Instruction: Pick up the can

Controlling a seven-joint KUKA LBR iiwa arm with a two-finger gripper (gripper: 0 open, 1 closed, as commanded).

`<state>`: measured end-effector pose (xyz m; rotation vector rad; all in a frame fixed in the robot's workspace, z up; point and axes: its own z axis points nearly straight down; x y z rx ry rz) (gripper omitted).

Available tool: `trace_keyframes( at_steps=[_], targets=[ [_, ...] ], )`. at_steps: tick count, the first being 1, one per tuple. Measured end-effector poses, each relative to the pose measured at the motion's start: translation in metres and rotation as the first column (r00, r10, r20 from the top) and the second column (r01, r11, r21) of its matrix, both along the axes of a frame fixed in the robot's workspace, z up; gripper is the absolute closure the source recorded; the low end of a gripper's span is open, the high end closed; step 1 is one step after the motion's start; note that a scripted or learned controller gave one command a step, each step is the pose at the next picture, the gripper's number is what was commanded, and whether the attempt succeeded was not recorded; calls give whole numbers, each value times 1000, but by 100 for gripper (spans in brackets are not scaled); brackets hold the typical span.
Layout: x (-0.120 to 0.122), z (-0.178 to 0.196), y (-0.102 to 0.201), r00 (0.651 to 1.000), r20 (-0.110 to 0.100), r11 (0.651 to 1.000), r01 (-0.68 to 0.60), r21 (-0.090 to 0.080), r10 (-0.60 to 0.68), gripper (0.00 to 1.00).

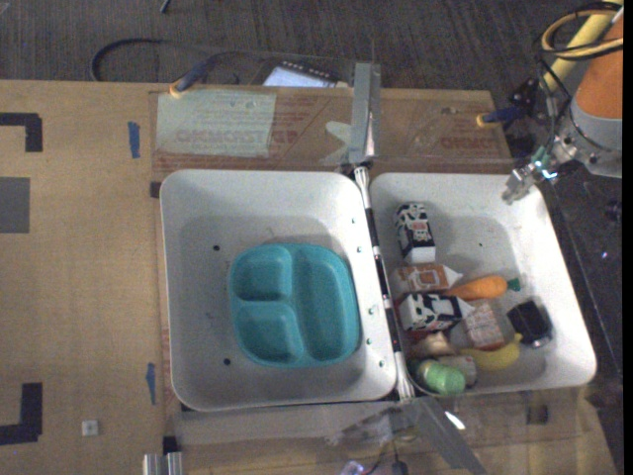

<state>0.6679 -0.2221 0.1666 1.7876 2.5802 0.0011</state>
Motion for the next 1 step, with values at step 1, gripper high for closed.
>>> trace_keyframes(
  at_steps=[1],
  targets=[
    [-1,109,-1,826,2,826,563,1,-563,100]
  ],
)
